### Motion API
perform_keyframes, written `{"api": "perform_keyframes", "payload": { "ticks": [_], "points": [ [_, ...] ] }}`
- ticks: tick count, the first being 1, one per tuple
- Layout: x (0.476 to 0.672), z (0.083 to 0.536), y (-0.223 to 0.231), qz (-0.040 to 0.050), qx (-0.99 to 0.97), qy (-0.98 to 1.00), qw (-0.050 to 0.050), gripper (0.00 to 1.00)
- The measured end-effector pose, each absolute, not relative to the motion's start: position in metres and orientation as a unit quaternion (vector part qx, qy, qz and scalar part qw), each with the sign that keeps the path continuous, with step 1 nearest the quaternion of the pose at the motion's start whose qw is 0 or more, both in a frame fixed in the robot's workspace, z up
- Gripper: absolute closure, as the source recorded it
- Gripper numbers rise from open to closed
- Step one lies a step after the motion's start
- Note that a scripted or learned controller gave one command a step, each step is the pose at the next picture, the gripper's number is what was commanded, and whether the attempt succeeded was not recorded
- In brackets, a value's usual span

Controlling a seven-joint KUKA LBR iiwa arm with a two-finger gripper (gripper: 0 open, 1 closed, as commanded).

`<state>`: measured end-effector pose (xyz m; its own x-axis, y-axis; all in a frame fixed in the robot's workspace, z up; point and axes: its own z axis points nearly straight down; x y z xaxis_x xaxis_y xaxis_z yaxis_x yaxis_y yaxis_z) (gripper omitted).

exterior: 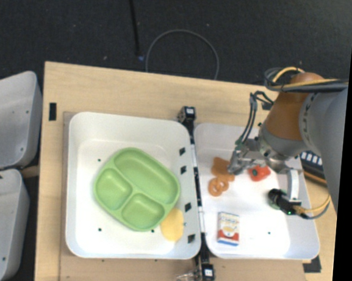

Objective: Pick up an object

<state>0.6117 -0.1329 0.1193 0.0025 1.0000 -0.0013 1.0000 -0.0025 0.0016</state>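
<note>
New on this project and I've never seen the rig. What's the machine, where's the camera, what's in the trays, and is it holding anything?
There is one camera, fixed above the wooden bench, looking down at a slant. The grey and orange machine at the right is a robot arm. Its tool hangs low in the right bin, close to a brown piece. That bin also has an orange ring-shaped item, a small red item and a small box. The left bin has a green divided plate with a yellow lump beside its lower right corner. No item is visibly held by the tool.
</note>
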Motion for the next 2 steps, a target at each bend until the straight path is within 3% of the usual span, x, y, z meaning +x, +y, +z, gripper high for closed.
{"api": "perform_keyframes", "payload": {
  "ticks": [2],
  "points": [
    [0.613,0.238,-0.136,0.002,0.706,0.708,0.003,1.0]
  ]
}}
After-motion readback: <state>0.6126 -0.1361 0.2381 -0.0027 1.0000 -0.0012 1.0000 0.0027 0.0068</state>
